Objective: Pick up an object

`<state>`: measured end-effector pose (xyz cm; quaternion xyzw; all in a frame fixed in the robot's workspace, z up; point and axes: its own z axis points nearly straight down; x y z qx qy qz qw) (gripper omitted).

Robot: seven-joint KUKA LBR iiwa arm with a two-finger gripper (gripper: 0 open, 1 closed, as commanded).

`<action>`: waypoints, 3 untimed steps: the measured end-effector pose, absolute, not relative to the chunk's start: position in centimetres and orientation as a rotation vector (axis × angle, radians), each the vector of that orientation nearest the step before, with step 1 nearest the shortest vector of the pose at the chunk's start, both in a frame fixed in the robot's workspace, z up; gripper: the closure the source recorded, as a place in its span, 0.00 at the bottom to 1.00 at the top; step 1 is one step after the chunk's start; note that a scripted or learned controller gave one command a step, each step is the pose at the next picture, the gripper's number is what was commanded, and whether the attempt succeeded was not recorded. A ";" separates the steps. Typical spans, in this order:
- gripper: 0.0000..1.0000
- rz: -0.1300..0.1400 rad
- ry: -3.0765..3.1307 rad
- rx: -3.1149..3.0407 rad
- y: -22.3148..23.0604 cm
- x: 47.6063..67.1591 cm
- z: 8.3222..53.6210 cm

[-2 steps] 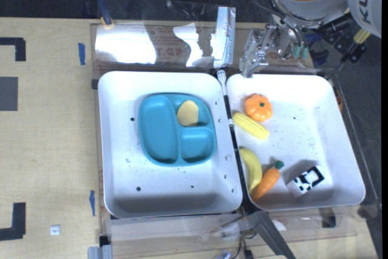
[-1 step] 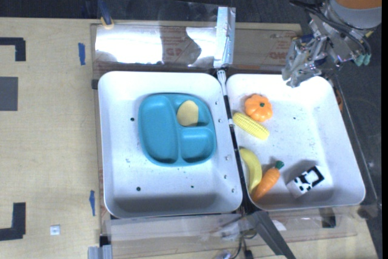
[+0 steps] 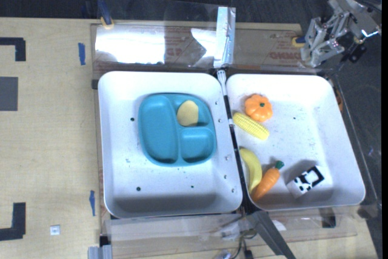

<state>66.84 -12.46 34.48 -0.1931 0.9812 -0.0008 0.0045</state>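
Pale wooden worktop [image 3: 42, 148], seen from the overhead camera, carrying two shallow white plastic bins side by side.

Left bin [image 3: 115, 148]: holds one teal plastic divided tray [image 3: 159, 130] with three compartments. A yellow rounded toy fruit, lemon-like [image 3: 188, 112], sits in the tray's upper right compartment. The other two compartments hold nothing.

Right bin [image 3: 321, 124]: holds five items.
- Small orange toy pumpkin [image 3: 259, 107], near the upper left part of the bin.
- Yellow toy corn cob [image 3: 251, 126], just below the pumpkin, lying at a slant, apparently touching it.
- Yellow toy banana [image 3: 251, 165], lying along the bin's left wall, below the corn.
- Orange toy carrot with a green top [image 3: 267, 181], tilted, its lower end against the banana.
- White block with black markings [image 3: 305, 179], just right of the carrot, near the bin's lower edge.

Clear plastic sheeting [image 3: 163, 36] stands behind the left bin, with brown cardboard behind both bins.

Silver metal tool [image 3: 324, 39] on the grey arm: located above the upper right corner of the right bin, outside its rim, well apart from every toy. Nothing is seen between its fingers; whether they are spread or pressed together cannot be told.
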 end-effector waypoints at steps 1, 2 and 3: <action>1.00 0.004 2.999 -0.921 -4.8 65.7 33.8; 1.00 0.002 2.874 -1.244 2.9 66.8 35.2; 1.00 0.004 2.679 -1.636 6.5 66.8 31.9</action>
